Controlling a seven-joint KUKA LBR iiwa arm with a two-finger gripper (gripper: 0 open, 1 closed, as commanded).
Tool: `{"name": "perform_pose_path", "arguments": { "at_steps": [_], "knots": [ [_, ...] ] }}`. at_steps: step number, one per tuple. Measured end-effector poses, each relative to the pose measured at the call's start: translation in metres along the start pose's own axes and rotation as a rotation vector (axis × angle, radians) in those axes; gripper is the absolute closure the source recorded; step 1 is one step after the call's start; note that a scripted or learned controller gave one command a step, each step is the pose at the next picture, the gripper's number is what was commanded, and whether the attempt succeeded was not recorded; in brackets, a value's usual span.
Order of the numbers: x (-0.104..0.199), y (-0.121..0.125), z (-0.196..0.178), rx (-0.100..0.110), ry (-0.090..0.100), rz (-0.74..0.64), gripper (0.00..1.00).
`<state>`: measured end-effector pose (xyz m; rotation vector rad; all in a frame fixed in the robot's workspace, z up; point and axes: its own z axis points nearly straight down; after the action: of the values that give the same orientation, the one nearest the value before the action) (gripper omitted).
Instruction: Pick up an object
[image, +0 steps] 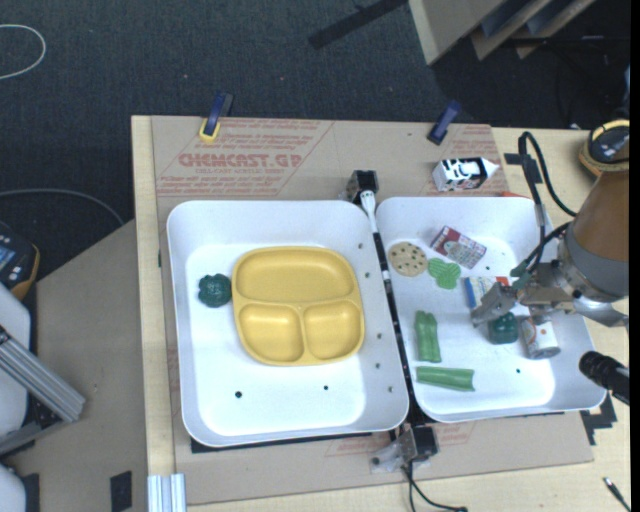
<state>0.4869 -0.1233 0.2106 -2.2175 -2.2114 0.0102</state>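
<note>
My gripper (497, 308) hangs low over the right bin (480, 400), reaching in from the right. Directly under it lies a dark green round object (504, 330), partly covered by the gripper. A small silver can (542, 341) lies just right of that object. A blue strip (470, 293) lies just left of the gripper. Further left are a light green piece (444, 272), a red and white packet (458, 245) and a brown cookie (405, 257). Two green sticks (428, 336) (445, 377) lie near the bin's front left.
The left bin (200, 390) holds a yellow divided tray (297, 303) and a dark green broccoli piece (213, 289) beside it. A black and white box (465, 172) sits on the bench behind the right bin. Cables run along the arm at the right.
</note>
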Motion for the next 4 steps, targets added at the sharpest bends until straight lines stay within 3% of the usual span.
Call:
{"name": "perform_pose_path", "arguments": {
  "at_steps": [1, 3, 4],
  "knots": [
    [0.0, 0.003, -0.005, -0.011, -0.002, -0.003, 0.0],
    [-0.002, 0.005, 0.117, -0.003, 0.0, -0.002, 0.0],
    [-0.001, 0.004, 0.127, -0.007, 0.0, -0.003, 0.0]
  ]
}}
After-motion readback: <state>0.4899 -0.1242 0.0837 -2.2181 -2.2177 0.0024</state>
